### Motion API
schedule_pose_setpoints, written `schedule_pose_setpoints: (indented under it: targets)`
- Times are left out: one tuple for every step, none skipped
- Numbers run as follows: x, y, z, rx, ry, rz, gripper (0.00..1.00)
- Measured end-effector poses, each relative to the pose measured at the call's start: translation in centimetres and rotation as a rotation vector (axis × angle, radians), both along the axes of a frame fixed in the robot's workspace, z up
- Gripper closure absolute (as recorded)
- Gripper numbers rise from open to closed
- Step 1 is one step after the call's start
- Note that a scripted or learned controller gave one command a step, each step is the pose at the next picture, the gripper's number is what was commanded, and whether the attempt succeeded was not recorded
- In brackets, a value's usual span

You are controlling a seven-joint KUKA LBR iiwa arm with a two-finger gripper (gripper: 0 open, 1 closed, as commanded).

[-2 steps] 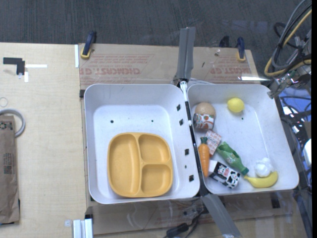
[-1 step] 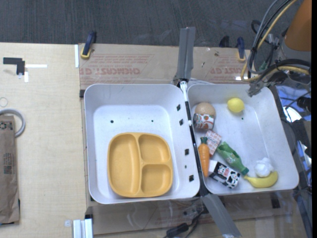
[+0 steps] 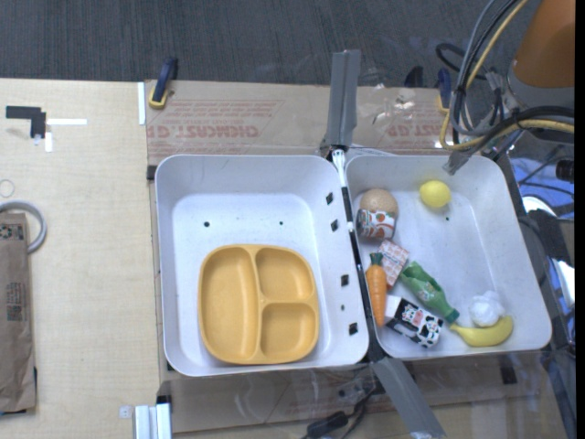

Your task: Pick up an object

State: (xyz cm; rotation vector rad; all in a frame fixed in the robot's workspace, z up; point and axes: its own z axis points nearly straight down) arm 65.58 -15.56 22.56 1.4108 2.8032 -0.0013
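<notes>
A yellow divided plate (image 3: pixel 260 304) is lying in the left bin (image 3: pixel 183 245). The right bin (image 3: pixel 512 245) is holding a lemon (image 3: pixel 435 194), a round brown tub (image 3: pixel 376 212), a carrot (image 3: pixel 377 288), a green packet (image 3: pixel 423 286), a black-and-white carton (image 3: pixel 416 322), a banana (image 3: pixel 484 333) and a white ball (image 3: pixel 486 308). The arm (image 3: pixel 547 35) is hanging at the upper right corner; whether its end effector is spread or pressed together, I cannot tell.
</notes>
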Motion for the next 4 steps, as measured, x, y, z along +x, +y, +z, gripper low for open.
schedule_pose_setpoints:
  targets:
    - [0.4,0.9,-0.2,-0.001,-0.001,0.099,1.00]
    - [-8.5,-0.3,1.3,0.000,0.001,0.336,1.00]
    - [-4.4,-0.8,-0.6,-0.001,0.000,0.543,1.00]
    - [-1.8,3.5,-0.2,-0.001,-0.001,0.703,1.00]
